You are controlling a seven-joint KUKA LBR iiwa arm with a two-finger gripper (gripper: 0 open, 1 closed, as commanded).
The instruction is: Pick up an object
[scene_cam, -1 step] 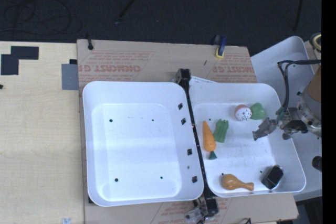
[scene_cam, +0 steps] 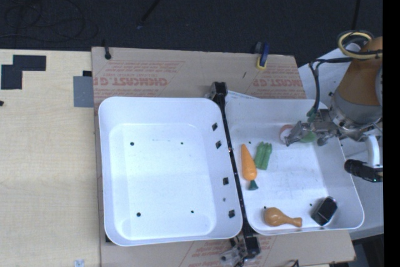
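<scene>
Right bin [scene_cam: 350, 206] holds carrot [scene_cam: 249, 163], gourd [scene_cam: 280, 217]

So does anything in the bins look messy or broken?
Nothing stands out. The orange toy carrot, green ridged block, tan gourd-shaped toy and small black object lie loose but whole in the right white bin. The gripper is above that bin.

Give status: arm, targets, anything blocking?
Gripper over right bin, upper right part, nothing seen in it. Carrot, green piece, tan gourd-shaped toy, black object all lying in that bin. No obstruction seen.
</scene>
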